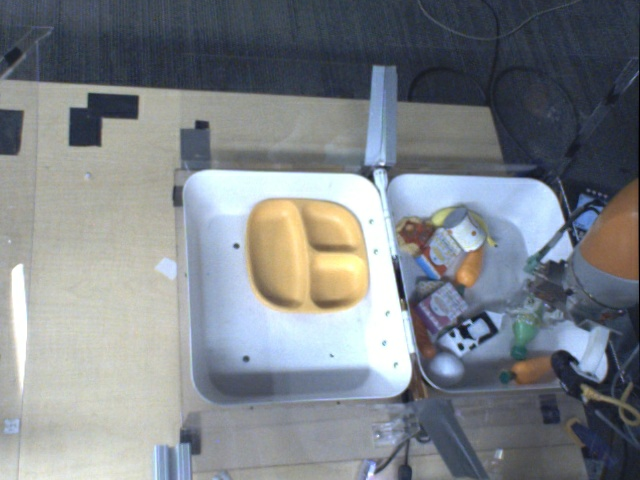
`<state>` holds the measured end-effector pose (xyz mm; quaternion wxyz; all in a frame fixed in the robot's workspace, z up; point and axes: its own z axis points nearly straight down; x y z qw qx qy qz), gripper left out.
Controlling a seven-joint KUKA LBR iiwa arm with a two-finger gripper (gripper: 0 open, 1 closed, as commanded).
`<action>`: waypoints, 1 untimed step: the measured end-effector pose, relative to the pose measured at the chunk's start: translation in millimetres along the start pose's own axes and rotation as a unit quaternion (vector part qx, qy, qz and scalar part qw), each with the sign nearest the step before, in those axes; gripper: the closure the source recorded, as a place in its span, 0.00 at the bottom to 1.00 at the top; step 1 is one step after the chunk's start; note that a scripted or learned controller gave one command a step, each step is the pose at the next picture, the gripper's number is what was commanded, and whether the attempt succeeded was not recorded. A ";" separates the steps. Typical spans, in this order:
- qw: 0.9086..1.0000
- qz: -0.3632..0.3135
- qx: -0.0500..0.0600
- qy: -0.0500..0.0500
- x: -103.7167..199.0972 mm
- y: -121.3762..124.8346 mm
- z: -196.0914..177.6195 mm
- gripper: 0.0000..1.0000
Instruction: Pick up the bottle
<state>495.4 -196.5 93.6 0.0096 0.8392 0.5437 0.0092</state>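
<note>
Nearest the lens, along the right bin's (540, 190) front wall, lie a silver ball (446, 369) and an orange carrot-like toy (533, 369), the sort of small things that roll down against a rim. Just behind the carrot stands the bottle (522, 337), small, green and clear, near the bin's right front corner, with a black-and-white patterned toy (470, 332) beside it. More clutter is heaped along the divider between the bins: a purple packet (438, 306), a can (463, 237) and something orange (470, 265) leaning on one another, so the bottle's right side looks the more open approach. Reaching in from the right, the arm sets the gripper (545, 293) just above and behind the bottle, apparently lining up for a descent; whether it stands apart or together I cannot tell, and nothing shows between its tips. Left of the divider, the left bin (215, 268) on the desk (90, 298) holds a yellow compartment tray (306, 254), well apart from the action.
</note>
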 end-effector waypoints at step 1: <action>1.000 -0.004 0.010 -0.001 61.6 -26.0 -139.5 1.00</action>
